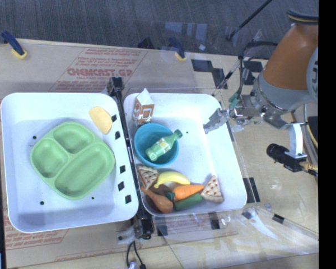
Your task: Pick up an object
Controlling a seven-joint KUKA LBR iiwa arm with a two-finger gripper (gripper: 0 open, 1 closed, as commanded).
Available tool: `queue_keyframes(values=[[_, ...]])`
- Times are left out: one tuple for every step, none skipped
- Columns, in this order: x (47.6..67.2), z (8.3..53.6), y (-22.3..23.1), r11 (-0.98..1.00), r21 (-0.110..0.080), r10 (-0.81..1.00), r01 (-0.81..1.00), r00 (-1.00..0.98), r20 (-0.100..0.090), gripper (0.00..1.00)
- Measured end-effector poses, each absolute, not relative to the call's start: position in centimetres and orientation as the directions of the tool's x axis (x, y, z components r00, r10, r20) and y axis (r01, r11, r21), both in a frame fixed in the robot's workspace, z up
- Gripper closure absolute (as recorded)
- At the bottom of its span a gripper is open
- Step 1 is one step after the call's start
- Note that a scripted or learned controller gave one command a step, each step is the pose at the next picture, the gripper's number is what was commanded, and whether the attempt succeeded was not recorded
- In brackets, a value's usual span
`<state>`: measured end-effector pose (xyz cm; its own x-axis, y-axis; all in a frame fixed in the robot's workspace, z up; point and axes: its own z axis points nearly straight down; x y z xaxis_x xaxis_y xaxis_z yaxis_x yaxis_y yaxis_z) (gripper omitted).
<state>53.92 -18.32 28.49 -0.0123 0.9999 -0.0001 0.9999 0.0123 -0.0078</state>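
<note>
Underneath, printed cardboard [101,66], apparently carpet [101,7] beyond.

Tool [214,121] above right bin [227,150] edge; bottle [163,144] in bowl [148,153].

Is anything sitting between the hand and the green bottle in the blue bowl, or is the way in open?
Nothing visible blocks it. The hand hovers at the right bin's upper right, with bare white floor between it and the blue bowl. The green bottle lies tilted on top of the bowl, uncovered.

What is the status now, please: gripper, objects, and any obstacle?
Gripper over right bin's far right rim, nothing held. Green bottle lies in blue bowl. Toy food piled at near edge; nothing in the way.
</note>
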Motion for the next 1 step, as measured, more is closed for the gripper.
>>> queue_keyframes(values=[[55.36, 18.60, -14.75, 0.102, -0.018, 0.995, 0.995, -0.102, 0.003, 0.00]])
